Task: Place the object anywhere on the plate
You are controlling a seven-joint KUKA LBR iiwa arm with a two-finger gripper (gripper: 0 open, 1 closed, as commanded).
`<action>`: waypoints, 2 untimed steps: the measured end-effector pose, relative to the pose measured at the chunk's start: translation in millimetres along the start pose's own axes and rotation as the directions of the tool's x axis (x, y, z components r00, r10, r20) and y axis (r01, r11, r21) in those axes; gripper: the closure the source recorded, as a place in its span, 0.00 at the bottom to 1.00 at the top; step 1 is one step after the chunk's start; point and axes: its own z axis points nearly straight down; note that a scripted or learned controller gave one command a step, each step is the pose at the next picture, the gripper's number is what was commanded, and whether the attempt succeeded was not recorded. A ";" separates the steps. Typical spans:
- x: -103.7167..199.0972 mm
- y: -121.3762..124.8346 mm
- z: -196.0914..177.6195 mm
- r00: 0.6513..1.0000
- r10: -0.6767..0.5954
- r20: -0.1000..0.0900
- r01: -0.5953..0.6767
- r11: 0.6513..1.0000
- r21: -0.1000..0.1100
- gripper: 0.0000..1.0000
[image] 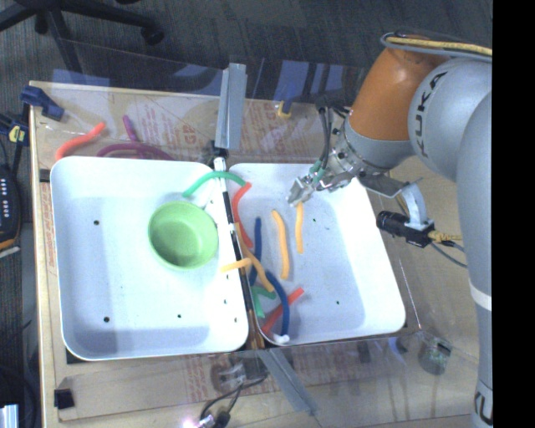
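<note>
End effector (299, 191) above right bin, orange strip (298, 227) just below, green plate (183, 235) left

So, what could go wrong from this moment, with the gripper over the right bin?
1. The strips lie crossed and overlapping near the divider, so a grasp there may lift several, or none.
2. The gripper hangs over the right bin; carrying to the green plate means crossing the divider, where a loosely held piece could snag or drop.

Two white bins (109, 334) side by side on wooden bench (167, 117). Red and purple cables (125, 149) behind left bin. Black chair base (92, 17) on dark floor, top left.
</note>
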 end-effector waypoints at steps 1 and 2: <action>67.9 0.8 23.9 0.961 -0.277 -0.003 0.277 0.961 0.003 1.00; 129.1 13.7 40.6 0.927 -0.375 -0.001 0.375 0.927 0.000 1.00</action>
